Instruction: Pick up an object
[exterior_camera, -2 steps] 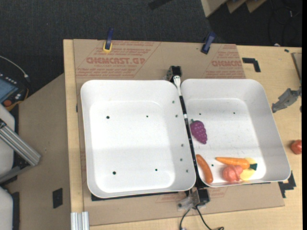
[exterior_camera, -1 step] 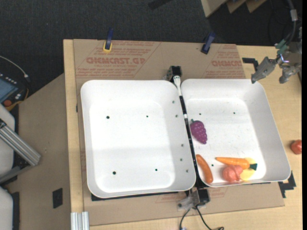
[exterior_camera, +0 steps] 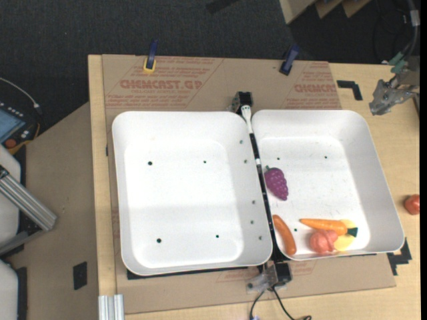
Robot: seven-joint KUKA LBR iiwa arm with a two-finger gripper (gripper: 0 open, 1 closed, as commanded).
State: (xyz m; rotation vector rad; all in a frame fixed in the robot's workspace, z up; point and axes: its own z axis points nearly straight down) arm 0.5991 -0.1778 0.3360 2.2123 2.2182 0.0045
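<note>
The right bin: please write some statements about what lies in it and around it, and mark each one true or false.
1. The purple grapes lie in the right bin, close to its left wall. True.
2. The carrot lies in the left bin. False: it lies in the right bin, near the front edge.
3. The pink object touches a small yellow object. True.
4. The gripper is inside the right bin, over the grapes. False: it is outside the bin, beyond its far right corner.
5. The orange-red sausage-shaped object stands upright. False: it lies flat, near the bin's front left corner.
</note>
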